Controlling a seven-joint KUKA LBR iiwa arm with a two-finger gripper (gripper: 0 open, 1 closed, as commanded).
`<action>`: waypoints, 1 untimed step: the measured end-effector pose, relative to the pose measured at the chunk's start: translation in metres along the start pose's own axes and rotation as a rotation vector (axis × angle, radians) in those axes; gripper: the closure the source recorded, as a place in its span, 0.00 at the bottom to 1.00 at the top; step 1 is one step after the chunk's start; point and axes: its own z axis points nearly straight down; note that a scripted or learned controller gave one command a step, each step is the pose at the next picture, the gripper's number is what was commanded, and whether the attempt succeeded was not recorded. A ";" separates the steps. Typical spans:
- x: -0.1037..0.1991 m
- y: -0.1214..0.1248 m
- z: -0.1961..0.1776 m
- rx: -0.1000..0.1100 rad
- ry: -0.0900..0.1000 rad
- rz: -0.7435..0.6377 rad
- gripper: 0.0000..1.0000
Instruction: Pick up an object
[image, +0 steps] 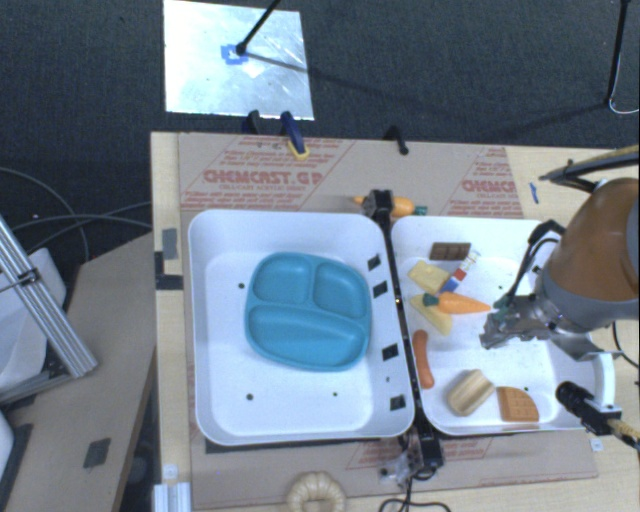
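The right bin (520, 238) holds several toy foods. A brown chocolate bar (449, 252) lies at the back, with a yellow cheese wedge (426, 275) and an orange carrot (463, 303) in front of it. A red sausage (424, 359) lies by the bin's left wall. A bread roll (468, 391) and a tan cracker (518, 404) sit at the front. My gripper (497, 333) hangs over the middle of this bin, just right of the carrot and above the roll. Nothing shows between its fingers.
The left bin (215, 300) bears a blue divided plate (306, 309). A black divider with clips runs between the bins. A small yellow-orange thing (400, 207) lies behind the bins, and a braided ring (318, 492) lies on the bench in front.
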 end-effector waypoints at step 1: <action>-0.005 0.003 -0.044 0.001 0.000 0.000 1.00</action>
